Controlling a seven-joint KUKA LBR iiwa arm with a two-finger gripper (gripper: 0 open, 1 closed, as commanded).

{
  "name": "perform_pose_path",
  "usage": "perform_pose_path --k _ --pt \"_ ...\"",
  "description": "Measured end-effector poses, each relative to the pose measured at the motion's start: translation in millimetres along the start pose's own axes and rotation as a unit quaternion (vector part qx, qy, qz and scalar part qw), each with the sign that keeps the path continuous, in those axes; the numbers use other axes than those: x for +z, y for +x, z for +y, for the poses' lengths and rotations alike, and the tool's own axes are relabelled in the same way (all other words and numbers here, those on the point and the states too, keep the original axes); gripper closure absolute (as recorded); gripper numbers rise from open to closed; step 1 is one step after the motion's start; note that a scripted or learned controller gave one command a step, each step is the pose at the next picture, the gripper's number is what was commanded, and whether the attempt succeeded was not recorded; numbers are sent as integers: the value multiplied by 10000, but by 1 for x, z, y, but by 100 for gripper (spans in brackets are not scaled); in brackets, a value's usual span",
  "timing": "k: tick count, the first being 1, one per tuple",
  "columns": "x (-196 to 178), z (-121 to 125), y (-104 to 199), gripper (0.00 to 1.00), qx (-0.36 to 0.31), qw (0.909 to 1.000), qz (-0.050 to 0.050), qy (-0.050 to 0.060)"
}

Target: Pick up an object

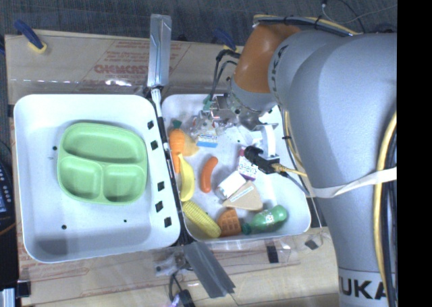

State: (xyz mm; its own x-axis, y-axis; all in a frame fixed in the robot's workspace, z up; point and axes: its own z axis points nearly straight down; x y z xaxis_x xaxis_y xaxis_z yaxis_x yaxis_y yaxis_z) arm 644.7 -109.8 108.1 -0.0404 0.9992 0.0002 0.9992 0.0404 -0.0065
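Note:
My gripper [206, 122] is low over the far part of the right bin [297, 198], just right of an orange carrot [177, 142]. A small blue and white item [207, 140] lies directly below it, and whether the two touch is unclear. Further forward lie a yellow banana [186, 179], an orange-red sausage [208, 173], a white box [231, 183], a tan wedge [248, 200], a corn cob [201, 219], an orange waffle [229, 222] and a green vegetable [267, 218].
The left bin [34, 218] holds a green divided plate [102, 162]. The grey arm [331, 117] covers the right bin's right side. A metal divider with black clips [159, 164] runs between the bins.

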Motion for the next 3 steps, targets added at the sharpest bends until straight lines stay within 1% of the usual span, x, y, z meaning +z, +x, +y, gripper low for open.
perform_pose_path --k 1,2,3 --pt "-31 11 -24 100 798 9968 0 -17" --pt "-47 -9 -20 100 136 9999 7 -4" --pt "-84 -5 71 100 -1720 9851 -9 -27"
